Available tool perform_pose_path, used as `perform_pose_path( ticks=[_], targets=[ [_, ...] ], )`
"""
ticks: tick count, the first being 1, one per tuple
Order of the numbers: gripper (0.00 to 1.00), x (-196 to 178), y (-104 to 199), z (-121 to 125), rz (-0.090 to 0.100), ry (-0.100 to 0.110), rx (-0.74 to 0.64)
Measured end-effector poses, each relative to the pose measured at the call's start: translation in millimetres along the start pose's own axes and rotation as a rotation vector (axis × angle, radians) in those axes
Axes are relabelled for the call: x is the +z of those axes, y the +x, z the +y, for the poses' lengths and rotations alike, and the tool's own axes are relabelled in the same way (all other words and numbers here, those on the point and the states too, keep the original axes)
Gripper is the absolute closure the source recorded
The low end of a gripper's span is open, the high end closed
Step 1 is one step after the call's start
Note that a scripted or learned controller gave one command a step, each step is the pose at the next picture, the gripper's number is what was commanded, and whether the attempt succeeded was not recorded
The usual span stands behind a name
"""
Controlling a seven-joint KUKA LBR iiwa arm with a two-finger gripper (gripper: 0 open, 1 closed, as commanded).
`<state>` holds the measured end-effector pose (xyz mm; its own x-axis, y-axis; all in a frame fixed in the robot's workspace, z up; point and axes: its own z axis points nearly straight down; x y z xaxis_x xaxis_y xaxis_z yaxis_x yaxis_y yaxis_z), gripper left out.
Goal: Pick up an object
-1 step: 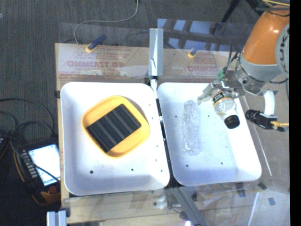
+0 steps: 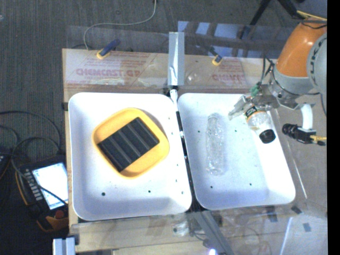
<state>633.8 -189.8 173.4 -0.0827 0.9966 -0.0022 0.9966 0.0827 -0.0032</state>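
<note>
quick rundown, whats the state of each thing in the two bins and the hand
yellow tray with a ribbed black insert: lying flat in the left white bin, turned at a slant.
clear plastic bottle: lying on its side in the right white bin, apart from the hand.
small bottle with a black cap: tilted, cap pointing down-right, right at the hand; a grip cannot be confirmed.
hand: over the right bin's upper right.

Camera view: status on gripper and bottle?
Gripper over right bin's far right corner, beside small black-capped bottle. Grasp unconfirmed. Clear bottle lies mid-bin, untouched.
</note>
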Motion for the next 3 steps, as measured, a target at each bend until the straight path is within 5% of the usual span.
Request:
perform_pose_path(
  ticks=[1,2,3],
  targets=[
    [0.00,80,-25,34,0.019,0.008,-0.061],
    [1.00,70,-24,34,0.016,0.010,-0.063],
    [1.00,2,21,37,0.002,-0.003,-0.038]
  ],
)
